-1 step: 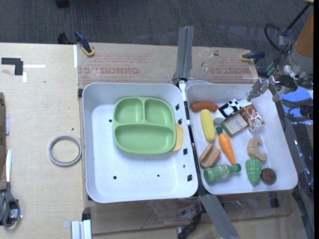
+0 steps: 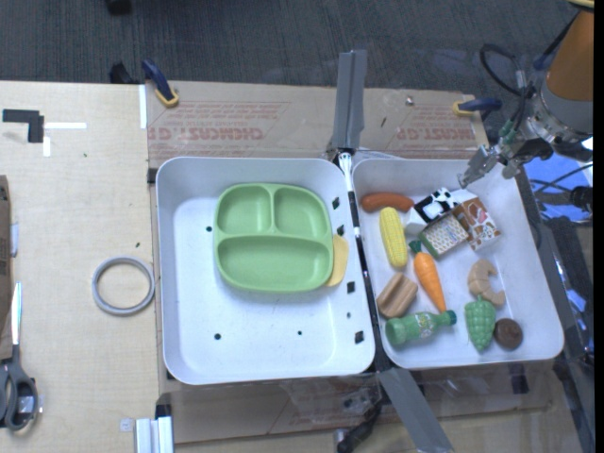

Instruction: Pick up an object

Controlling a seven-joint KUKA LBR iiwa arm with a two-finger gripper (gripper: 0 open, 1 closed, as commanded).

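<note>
White plastic bins sit side by side; your candidates lie in the right bin (image 2: 543, 281), and the nearest to the gripper (image 2: 486, 163) are the black-and-white toy (image 2: 436, 202) and the printed carton (image 2: 461, 228) just beside it. The gripper hangs above the bin's far right corner, and you can see its fingers spread with nothing between them. I judge every piece here to be light, hollow toy food. The corn (image 2: 394, 238) and carrot (image 2: 430, 281) are long, rounded and probably slick, so take them across the narrow middle. The carton has flat faces that should grip firmly but may crush. The green bottle (image 2: 422, 326) could roll. The left bin (image 2: 179, 281) holds a smooth green divided plate (image 2: 274, 237), too broad to pinch except at its rim
</note>
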